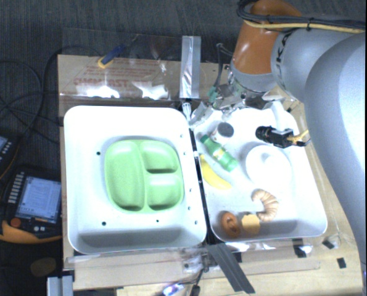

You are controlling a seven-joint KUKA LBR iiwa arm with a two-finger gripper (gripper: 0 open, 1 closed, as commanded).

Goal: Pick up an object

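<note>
While the green tray (pixel 145 174) lies well left of the tool (pixel 223 100), the bottle (pixel 218 152) sits just below it, ungrasped; the tool's state I cannot tell, so picking remains undone.

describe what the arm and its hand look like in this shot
The arm is bulky, rounded and smooth light grey, with a glossy orange band above the wrist. Dark cables run across its top. The hand is a small cluster of metal and pale parts with a touch of green.
</note>
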